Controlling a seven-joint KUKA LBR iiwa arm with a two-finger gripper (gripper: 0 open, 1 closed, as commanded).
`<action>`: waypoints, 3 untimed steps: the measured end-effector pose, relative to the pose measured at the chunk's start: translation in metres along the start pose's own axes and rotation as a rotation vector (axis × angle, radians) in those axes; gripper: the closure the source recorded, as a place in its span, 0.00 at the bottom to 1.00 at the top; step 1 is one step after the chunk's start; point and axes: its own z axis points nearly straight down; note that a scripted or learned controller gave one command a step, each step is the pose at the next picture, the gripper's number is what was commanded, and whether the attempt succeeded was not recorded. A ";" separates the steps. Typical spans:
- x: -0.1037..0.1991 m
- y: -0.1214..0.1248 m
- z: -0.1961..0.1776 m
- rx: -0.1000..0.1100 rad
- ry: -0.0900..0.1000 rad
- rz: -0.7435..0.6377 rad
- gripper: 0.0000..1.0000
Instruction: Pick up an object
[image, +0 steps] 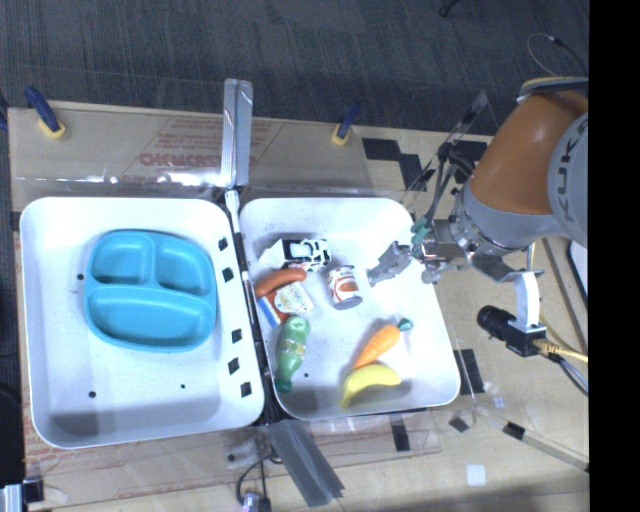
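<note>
Camera view is showing the grey two-finger gripper (390, 262) hovering over the right white bin (425, 340) toward its two o'clock corner, fingers spread and grasping nothing. At five o'clock from it an orange plastic carrot (376, 343) is lying beside a yellow banana (369, 381). A blue divided tray (150, 289) is sitting in the left white bin (50, 390).

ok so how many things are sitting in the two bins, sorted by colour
blue: 1, the divided tray
orange: 2, the carrot and the sausage
yellow: 1, the banana
green: 1, the bottle
black and white: 1, the toy cow
red and white: 2, the small can and the packet
total: 8
</note>
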 end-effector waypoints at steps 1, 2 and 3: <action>0.026 -0.054 -0.015 -0.002 0.000 -0.123 0.00; 0.005 -0.050 -0.113 -0.006 -0.003 -0.230 0.00; -0.002 -0.054 0.041 -0.001 0.000 -0.253 0.00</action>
